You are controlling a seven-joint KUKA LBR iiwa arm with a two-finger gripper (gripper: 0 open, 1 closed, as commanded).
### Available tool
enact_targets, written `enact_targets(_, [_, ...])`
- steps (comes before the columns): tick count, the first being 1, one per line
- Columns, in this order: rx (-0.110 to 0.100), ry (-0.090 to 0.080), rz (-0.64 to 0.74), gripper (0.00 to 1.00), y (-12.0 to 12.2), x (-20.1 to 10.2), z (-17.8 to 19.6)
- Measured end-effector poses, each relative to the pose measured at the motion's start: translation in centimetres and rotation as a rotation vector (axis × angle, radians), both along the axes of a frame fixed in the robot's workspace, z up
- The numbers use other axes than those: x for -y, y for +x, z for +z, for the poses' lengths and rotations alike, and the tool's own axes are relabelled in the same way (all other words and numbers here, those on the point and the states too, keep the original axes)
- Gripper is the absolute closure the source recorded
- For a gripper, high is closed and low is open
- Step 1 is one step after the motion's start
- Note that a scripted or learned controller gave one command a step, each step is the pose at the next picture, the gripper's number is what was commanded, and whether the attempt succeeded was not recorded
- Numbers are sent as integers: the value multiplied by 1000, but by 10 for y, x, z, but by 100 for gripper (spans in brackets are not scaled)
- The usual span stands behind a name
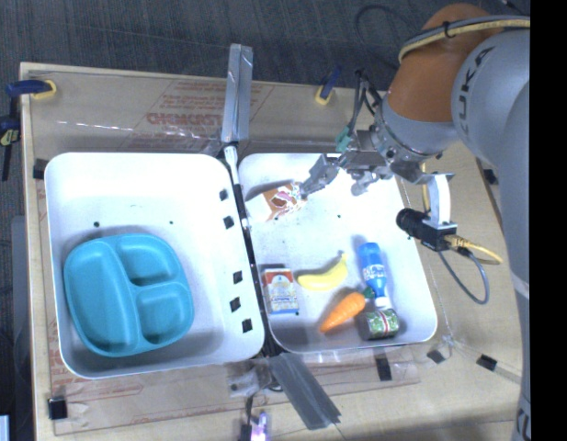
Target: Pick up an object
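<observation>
while hand [306, 189] touches snack packet [283, 199] | banana [323, 275], carrot [342, 310], bottle [373, 269] well apart

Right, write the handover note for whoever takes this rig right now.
End effector: over the upper left part of the right bin, fingers at a small orange-and-white packet. Whether it actually grips the packet cannot be told from this view.
Other things in the right bin: banana, carrot, blue bottle, small carton, dark green can.
Left bin: a blue divided tray.
Done: arm is at a candidate object.
Left: confirm the grip, then lift the object.
</observation>
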State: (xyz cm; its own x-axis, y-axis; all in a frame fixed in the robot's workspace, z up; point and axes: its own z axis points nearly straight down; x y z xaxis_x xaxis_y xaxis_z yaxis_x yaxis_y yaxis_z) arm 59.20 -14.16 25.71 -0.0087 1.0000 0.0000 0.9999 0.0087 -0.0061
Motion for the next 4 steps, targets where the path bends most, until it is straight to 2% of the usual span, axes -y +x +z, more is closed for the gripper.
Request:
enact_targets(1, [1, 0, 52, 0, -65, 40, -33])
enact_targets(2, [1, 2, 54, 0, -105, 69, -146])
enact_targets(3, [4, 1, 127, 0, -53, 69, -166])
enact_targets(4, [1, 1, 132, 100, -53, 69, -158])
